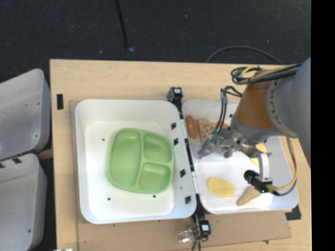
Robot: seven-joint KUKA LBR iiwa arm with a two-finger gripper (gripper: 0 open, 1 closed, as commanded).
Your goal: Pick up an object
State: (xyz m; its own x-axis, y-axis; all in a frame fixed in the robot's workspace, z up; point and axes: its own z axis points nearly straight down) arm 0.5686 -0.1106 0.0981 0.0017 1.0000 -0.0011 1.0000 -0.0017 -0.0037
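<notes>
My gripper (215, 149) hangs low in the right bin (230, 207), near its left-centre, its jaws open over bare white floor with nothing between them. Just up and left of it lie a brown, bread-like piece (192, 127) and a tan toast-like piece (206, 128), close to the fingertips. A yellow oval object (221, 187) rests on the bin floor below the gripper. A tan cone (249, 195) lies to the right of the oval. A small yellow piece (259, 149) peeks out beside the wrist.
The left bin (89, 203) holds a green divided plate (141, 160). A ridge with black clips (186, 156) separates the two bins. The grey arm with its orange band (256, 109) covers the right bin's upper right. A black cable (272, 190) loops near the cone.
</notes>
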